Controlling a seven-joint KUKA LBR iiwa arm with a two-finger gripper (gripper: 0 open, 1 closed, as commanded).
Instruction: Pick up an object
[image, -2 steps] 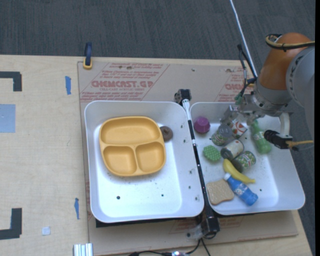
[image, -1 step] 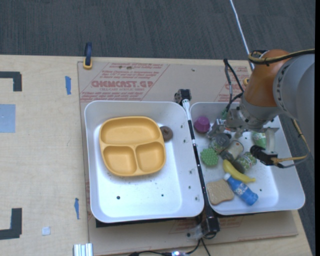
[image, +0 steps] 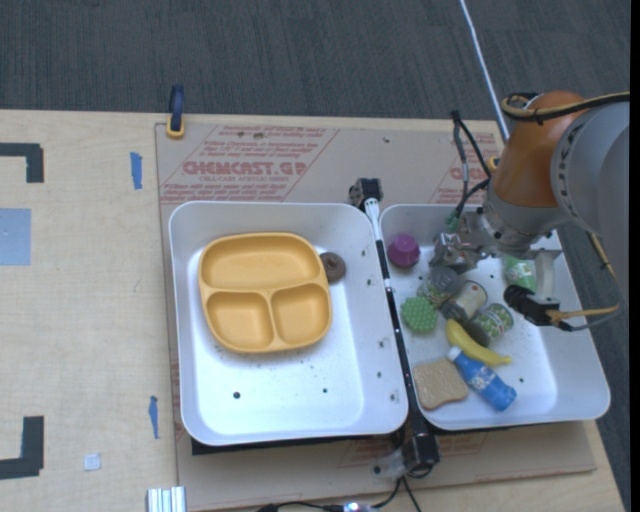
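Gripper (image: 452, 262) sits low in the right bin (image: 575, 395), at the upper middle of the toy pile, arm (image: 560, 160) coming in from the right with the orange band above the wrist. Cannot tell how the gripper is set; the metal parts blur into the clutter below it. Nothing is clearly held.

Right bin contents, all bunched toward the left and centre: purple cup-like toy (image: 404, 250) near the upper-left corner, just left of the gripper. Green bumpy round toy (image: 420, 316) below it, near the bin's left wall. Tan and grey can-shaped piece (image: 466, 298) right under the gripper, touching or nearly touching it, cannot tell which. Green patterned can (image: 493, 322) just right of that. Yellow banana (image: 476, 343) lies slantwise below the cans, touching the blue bottle (image: 483, 380), which has a white cap and points to the lower right. Toast slice (image: 440, 383) lies flat at the lower left, just beside the bottle. A pale green item (image: 520, 272) sits right of the gripper, partly hidden by the arm. A black cable piece (image: 530, 305) hangs off the arm over the right side of the bin.

Left bin (image: 200, 400) holds a yellow divided plate (image: 266, 291), three compartments, lying flat in the upper half. Small brown round donut-like toy (image: 331, 266) sits just beside the plate's right edge.

Both bins rest on a brown sheet of cardboard (image: 250, 160) with red print, on a light wood bench (image: 70, 320).
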